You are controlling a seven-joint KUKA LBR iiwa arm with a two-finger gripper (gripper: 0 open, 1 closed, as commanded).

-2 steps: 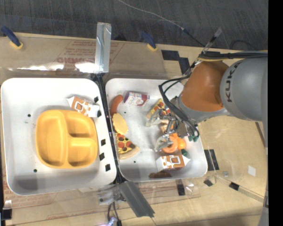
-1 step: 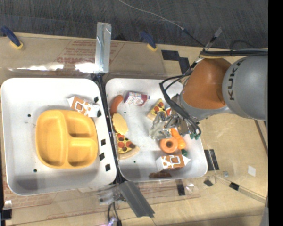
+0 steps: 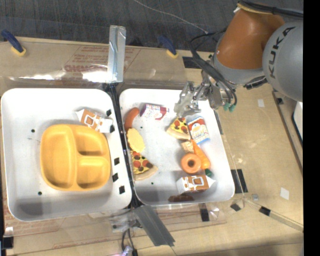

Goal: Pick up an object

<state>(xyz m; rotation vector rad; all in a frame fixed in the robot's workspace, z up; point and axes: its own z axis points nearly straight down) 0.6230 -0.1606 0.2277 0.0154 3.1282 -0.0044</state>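
My gripper [image 3: 188,102] hangs over the back right part of the right bin [image 3: 224,167], just above a pizza slice [image 3: 178,127] and a small carton [image 3: 199,130]. Its metal fingers [image 3: 184,97] point down and slightly left, and nothing shows between them. Further toys lie in the right bin: a sausage [image 3: 130,117], a wrapped packet [image 3: 153,110], a yellow chip-like piece [image 3: 135,140], a second pizza slice [image 3: 140,165], an orange donut [image 3: 191,163] and a small juice box [image 3: 194,183].
The left bin [image 3: 21,103] holds a yellow divided tray [image 3: 74,157] and a small carton [image 3: 93,120] behind it. A taped ridge [image 3: 117,137] separates the two bins. The arm's orange band [image 3: 248,33] sits above the bench's back right.
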